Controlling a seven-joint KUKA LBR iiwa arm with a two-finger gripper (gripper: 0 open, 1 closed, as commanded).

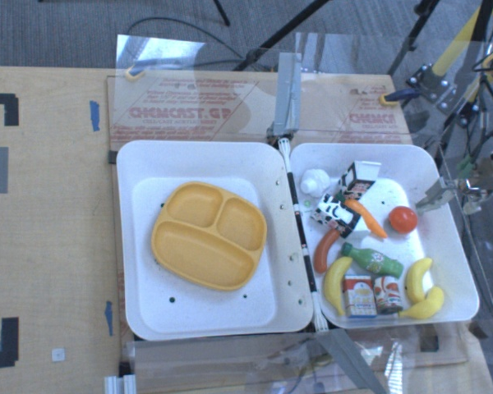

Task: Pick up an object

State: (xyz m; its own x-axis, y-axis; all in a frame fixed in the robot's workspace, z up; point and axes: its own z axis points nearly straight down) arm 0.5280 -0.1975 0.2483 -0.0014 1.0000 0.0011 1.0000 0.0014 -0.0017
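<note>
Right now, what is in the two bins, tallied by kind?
Yellow divided plate: 1
Bananas: 2
Tomato: 1
Carrot: 1
Red sausage: 1
Green bottle: 1
Small cartons: 3
Cow toy: 1
White cup: 1
Total: 12

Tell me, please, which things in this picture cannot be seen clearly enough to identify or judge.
- Tool, camera view: small and pale over the right bin's rim, so its state is unclear.
- Small cartons: labels too small to read.
- Black-and-white toy: partly covered by the carrot, so its shape is uncertain.
- White object: blends into the white bin, so its outline is unclear.
- Red sausage: its lower end lies under a banana.
</note>
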